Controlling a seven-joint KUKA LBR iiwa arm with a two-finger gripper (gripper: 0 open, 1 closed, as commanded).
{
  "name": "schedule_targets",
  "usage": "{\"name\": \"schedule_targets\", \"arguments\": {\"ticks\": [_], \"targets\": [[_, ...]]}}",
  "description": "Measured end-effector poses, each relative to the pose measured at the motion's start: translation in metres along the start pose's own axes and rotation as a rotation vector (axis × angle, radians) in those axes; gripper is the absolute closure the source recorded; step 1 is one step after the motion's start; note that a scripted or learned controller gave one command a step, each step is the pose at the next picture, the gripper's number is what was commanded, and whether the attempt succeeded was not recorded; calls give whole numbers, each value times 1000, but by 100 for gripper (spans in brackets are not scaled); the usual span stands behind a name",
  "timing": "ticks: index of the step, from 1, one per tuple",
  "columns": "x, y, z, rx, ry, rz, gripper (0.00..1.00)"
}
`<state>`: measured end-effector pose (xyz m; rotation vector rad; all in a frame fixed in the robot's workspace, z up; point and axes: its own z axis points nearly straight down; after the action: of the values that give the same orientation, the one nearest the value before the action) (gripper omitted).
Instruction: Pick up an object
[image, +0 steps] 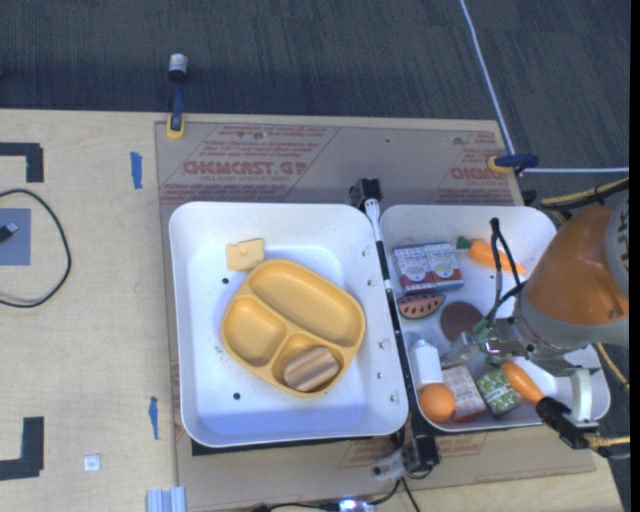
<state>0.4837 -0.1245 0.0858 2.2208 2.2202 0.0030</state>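
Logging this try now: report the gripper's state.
Gripper: low in the right bin among the toy food; whether it is open, closed or holding anything cannot be told.

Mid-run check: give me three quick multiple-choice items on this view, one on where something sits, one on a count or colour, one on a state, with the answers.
1. Where is the hot dog bun?
A. in a compartment of the yellow divided tray
B. in the right bin
C. on the bare bench

2. How many compartments does the yellow divided tray have?
A. two
B. three
C. five

3. Where is the gripper?
A. above the left bin
B. down among the items in the right bin
C. outside both bins

Answers: 1 A, the bun lies in the tray's lower right compartment. 2 B, one long section and two smaller ones show. 3 B, it sits low by the green packet and carrot.
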Motion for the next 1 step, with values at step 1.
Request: {"name": "schedule_targets", "arguments": {"ticks": [1], "targets": [[-1, 2, -11, -8, -3, 2, 100]]}}
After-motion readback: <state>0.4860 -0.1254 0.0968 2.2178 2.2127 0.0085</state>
